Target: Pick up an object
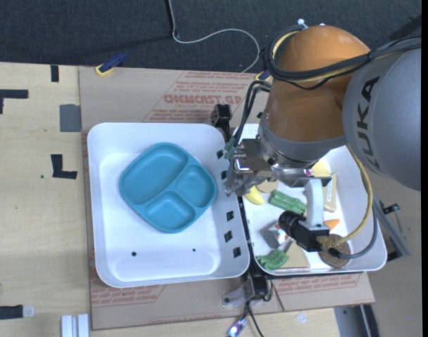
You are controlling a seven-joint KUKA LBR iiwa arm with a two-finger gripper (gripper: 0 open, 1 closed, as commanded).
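At nine o'clock, a blue divided plate (168,186) lies in the left bin (105,258). At three o'clock, the hand (248,177) dips among the right bin's (372,258) toys beside a yellow piece (254,196); its grip state cannot be told. Crowded pieces could make a grab slip.
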